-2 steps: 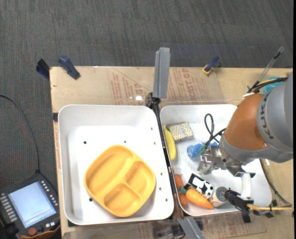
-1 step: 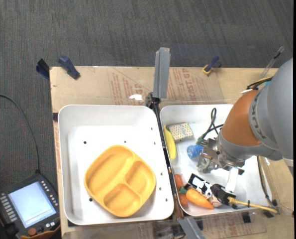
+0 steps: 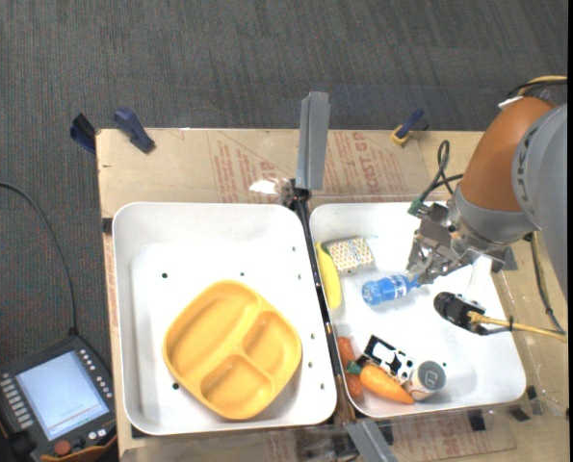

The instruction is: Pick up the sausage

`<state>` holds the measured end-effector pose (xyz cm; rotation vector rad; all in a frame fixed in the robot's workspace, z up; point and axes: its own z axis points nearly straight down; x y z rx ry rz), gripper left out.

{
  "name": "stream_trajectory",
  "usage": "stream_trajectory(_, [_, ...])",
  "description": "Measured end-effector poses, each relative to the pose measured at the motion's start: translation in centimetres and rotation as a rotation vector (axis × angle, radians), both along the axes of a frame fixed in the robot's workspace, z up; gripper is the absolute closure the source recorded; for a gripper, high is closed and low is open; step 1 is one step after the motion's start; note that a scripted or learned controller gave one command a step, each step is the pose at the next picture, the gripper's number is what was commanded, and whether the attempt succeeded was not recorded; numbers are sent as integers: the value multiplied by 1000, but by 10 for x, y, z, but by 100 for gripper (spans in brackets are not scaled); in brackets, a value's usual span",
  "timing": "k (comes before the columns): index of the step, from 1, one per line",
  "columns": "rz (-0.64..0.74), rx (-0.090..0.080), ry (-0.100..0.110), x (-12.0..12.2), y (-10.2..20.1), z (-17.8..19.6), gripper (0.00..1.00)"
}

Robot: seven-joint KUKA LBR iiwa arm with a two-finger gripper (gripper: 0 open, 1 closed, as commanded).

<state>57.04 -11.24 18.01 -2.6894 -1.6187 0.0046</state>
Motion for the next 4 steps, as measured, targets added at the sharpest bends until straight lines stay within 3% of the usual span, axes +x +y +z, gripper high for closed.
stream_trajectory(1, [-17,-1,-1,63,-75,41,100])
stream_trajectory(2, [-279,-1,0,74,-69,62,100])
stream_trajectory(3, [-549,-2,1,57,-63,104,100])
stream_trajectory(4, [-867,-2,3,60,-98,48,100])
